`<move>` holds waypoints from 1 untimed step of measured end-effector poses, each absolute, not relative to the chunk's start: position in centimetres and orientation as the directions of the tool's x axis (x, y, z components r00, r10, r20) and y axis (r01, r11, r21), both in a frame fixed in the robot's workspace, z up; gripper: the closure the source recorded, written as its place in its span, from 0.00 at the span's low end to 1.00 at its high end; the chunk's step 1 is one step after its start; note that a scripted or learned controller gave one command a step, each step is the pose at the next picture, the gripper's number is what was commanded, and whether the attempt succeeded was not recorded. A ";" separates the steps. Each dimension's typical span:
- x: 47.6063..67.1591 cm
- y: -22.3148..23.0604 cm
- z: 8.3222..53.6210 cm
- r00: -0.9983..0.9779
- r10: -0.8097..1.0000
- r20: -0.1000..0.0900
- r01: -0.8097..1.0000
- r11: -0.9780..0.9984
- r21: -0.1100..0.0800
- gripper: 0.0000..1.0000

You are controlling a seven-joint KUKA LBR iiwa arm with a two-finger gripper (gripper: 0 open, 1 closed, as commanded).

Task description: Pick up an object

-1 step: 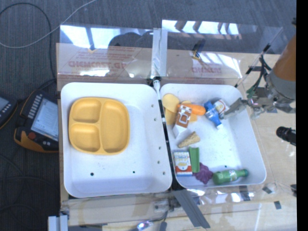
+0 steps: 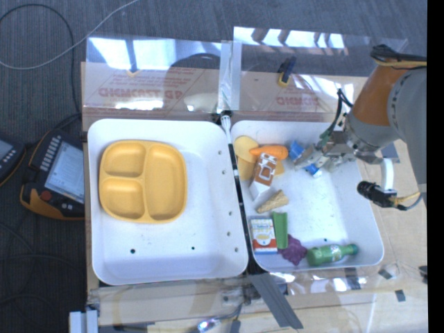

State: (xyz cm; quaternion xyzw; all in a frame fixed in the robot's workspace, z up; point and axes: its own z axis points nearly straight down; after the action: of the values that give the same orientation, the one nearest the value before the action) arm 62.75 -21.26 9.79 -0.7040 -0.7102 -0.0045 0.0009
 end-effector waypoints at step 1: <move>62.4 -21.4 10.1 -0.009 1.000 0.006 1.000 0.009 -0.009 1.00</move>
State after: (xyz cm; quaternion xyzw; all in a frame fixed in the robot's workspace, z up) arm 62.36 -21.36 10.15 -0.7040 -0.7102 0.0011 0.0052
